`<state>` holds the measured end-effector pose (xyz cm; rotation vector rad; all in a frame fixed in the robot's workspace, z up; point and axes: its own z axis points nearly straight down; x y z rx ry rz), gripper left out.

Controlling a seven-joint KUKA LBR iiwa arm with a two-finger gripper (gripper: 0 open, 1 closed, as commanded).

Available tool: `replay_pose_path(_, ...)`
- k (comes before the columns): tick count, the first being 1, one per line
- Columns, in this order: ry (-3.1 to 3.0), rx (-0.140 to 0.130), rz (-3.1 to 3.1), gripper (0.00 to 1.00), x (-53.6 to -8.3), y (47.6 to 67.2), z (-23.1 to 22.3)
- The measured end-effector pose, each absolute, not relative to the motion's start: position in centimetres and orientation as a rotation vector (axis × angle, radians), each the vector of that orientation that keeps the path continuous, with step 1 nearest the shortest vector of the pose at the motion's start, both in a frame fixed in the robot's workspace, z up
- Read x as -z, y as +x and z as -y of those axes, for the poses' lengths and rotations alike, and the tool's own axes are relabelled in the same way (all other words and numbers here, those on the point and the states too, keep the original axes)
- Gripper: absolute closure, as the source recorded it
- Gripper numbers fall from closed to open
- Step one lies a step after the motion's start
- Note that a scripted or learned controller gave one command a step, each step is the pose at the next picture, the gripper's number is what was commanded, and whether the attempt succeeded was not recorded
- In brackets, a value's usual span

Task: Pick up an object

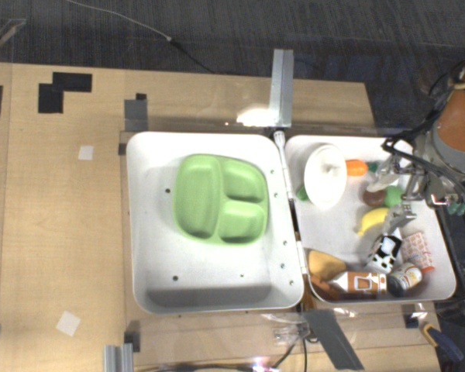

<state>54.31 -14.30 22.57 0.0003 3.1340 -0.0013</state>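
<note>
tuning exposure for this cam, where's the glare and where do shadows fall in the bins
Camera view: a blown-out glare spot sits on the bench just behind the bins, beside the metal post; a soft shadow lies along the near inner wall of the left bin, below the green tray; the small items in the right bin look soft and hard to resolve.

Wooden bench (54,231), two white bins (151,223) (side by side)
</note>
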Motion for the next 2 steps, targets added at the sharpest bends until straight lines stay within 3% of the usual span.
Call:
replay_pose_path(1,-0.074,0.005,-3.125,0.0,-9.9,57.6,14.7)
replay_pose_path(2,-0.209,0.008,-3.115,0.0,-9.2,52.0,18.0)
